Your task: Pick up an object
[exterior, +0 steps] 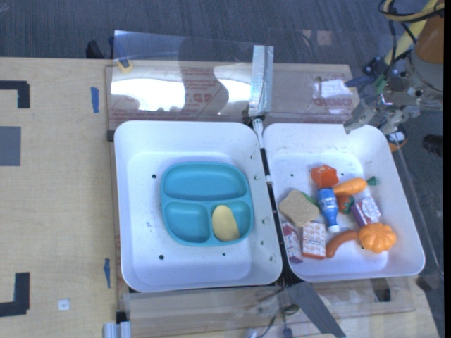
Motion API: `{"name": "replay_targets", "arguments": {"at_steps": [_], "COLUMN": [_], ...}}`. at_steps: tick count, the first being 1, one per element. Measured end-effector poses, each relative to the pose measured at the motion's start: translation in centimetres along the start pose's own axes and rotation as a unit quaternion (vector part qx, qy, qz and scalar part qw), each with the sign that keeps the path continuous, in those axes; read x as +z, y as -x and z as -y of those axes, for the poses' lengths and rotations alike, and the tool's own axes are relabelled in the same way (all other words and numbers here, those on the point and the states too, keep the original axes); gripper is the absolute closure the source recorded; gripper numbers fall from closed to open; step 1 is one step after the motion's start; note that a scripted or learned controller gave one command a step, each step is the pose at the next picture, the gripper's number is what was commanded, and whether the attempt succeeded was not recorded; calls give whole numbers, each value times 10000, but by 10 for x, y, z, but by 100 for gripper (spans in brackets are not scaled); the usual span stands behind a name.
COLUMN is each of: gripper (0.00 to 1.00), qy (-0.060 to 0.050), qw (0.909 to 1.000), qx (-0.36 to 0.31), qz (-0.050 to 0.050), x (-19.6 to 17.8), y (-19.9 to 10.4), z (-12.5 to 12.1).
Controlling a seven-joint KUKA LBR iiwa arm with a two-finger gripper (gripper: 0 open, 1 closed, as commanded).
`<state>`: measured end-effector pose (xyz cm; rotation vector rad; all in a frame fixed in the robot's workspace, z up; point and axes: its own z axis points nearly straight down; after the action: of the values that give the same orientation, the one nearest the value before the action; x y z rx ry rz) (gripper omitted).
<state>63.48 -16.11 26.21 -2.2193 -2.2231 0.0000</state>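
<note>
Hovering end effector (380, 115) was seen above the right bin (405, 189).
Whether it was spread or pinched could not be told.

One fixed camera looks down slantwise on both white bins (134, 189) from above

This looks like a robotics lab. A plywood bench (56, 189) marked with black and blue tape carries two white bins (141, 259) side by side. Behind the bins stands a clear plastic screen (183, 76), and beyond it lies what seems grey carpet (211, 5).
</note>
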Motion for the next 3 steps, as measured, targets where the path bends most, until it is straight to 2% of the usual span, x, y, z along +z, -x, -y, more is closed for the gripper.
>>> {"name": "replay_targets", "arguments": {"at_steps": [1, 2, 3], "gripper": [0, 0, 100], "qy": [-62, 37, 56], "qw": [9993, 9993, 9992], "qx": [373, 372, 384], "qz": [-6, 7, 10], "x": [136, 174, 163], "y": [41, 33, 34], "z": [48, 57, 56]}}
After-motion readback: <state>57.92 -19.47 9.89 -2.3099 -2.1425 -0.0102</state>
